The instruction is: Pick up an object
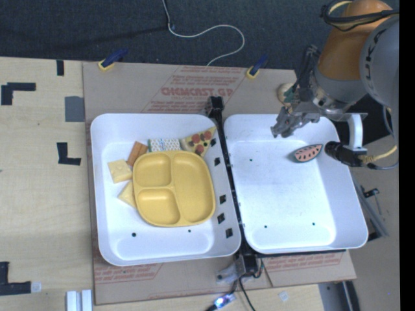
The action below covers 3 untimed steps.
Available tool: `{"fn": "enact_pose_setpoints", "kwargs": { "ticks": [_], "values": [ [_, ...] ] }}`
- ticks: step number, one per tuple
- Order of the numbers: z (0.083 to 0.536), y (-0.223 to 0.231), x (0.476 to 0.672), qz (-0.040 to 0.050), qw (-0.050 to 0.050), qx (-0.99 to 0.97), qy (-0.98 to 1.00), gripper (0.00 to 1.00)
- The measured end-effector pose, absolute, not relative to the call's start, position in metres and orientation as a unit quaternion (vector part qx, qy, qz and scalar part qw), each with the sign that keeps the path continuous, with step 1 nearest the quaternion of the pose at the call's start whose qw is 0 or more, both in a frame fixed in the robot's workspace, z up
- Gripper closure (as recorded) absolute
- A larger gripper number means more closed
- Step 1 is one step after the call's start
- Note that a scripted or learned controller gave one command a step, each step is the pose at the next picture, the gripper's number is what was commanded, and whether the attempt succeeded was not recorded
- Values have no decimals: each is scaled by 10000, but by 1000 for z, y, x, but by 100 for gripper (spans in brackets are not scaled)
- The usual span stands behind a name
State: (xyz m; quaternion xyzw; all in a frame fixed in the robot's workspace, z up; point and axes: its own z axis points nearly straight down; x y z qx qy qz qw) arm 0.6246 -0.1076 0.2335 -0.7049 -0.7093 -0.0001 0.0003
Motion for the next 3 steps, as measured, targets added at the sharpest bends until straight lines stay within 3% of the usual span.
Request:
{"fn": "enact_pose_setpoints", "kwargs": {
  "ticks": [3],
  "values": [
    [231, 37, 668, 1, 4, -7052, -7090, 100]
  ]
}}
